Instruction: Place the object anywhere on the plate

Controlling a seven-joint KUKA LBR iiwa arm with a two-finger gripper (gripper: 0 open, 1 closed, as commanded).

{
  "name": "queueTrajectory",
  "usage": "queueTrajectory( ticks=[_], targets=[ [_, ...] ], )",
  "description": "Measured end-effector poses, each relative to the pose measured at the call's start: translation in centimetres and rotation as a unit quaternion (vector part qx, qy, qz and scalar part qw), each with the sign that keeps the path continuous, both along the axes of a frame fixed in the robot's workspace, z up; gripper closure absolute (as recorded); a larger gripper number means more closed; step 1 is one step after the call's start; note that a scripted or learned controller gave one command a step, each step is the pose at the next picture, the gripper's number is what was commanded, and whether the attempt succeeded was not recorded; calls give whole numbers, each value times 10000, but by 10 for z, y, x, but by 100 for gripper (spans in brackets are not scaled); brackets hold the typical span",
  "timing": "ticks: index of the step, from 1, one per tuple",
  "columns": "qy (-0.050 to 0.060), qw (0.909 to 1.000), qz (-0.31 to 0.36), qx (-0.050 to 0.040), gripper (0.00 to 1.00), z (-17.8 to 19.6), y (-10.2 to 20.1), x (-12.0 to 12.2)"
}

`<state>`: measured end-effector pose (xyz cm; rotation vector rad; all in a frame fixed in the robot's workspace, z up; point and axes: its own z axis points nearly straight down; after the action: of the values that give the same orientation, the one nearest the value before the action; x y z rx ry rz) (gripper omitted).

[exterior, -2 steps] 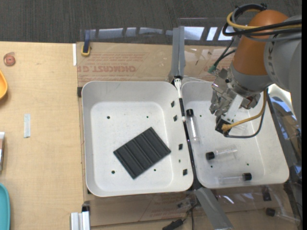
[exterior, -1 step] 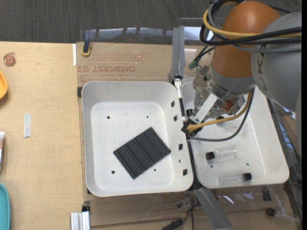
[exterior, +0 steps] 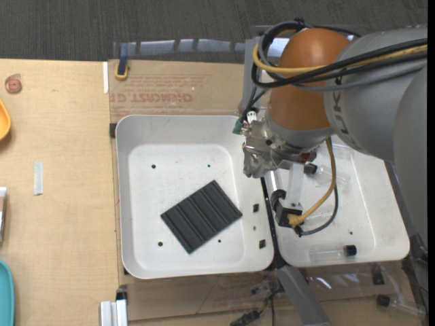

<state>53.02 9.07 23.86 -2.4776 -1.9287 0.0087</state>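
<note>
You have the plate, a dark ribbed slab, lying flat and skewed in the left bin, toward its front and clear of the walls, so there is open room for a drop from any side. The arm reaches in from the right and hangs its gripper over the seam between the two bins, on the inner edge of the right bin and near the plate's right corner. The wrist covers the gripper from above, so you cannot tell whether it is open or closed, nor whether it carries anything. The likeliest object is the clear tube with a dark end, lying flat near the front wall of the right bin, well apart from both gripper and plate. It is see-through and hard to make out, so treat that as a guess. If it is the object, the pick is not yet made, and the gripper stands nearer the goal than the thing. Expect a round, slick tube to roll on the ribs unless it is laid along the grooves.
</note>
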Motion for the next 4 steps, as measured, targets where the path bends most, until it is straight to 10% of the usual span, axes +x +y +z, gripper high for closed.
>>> queueTrajectory(
  ticks=[1, 2, 3, 4],
  targets=[
    [-14, 9934, 1147, 2, 100, 86, 45, 21],
    [-14, 9801, 1985, 3, 100, 141, 27, -1],
    [-3, 9521, 3057, 13, 100, 56, 45, -34],
    [-20, 8804, 4743, 14, 100, 137, 59, -52]
  ],
)
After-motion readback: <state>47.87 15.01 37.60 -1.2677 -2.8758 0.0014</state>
